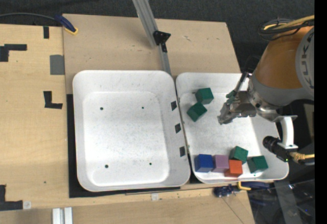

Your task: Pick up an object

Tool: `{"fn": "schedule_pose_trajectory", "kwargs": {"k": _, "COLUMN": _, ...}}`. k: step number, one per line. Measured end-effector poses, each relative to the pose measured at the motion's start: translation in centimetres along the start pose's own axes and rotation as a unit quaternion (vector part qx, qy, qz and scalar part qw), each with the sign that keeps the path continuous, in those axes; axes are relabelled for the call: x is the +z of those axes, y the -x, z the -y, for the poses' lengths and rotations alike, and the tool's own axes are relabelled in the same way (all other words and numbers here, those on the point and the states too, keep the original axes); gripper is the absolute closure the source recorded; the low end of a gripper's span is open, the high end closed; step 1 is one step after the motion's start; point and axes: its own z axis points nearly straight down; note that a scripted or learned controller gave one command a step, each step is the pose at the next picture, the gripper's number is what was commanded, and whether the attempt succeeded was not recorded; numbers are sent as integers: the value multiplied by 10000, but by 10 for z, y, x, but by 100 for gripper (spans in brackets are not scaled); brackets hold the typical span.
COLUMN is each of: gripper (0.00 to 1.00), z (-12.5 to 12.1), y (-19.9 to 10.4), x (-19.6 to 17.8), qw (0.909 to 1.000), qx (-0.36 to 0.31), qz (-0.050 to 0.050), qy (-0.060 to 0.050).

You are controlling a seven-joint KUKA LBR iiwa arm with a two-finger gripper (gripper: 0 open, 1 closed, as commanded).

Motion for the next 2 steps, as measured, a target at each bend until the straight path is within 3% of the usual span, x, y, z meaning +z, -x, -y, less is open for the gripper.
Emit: {"fn": "schedule_pose_trajectory", "kwargs": {"k": 2, "gripper": 100, "z": -46, "y": -92, "x": -13, "qw": 10000, "qx": -2, "qz": -3, "qy": 9}}
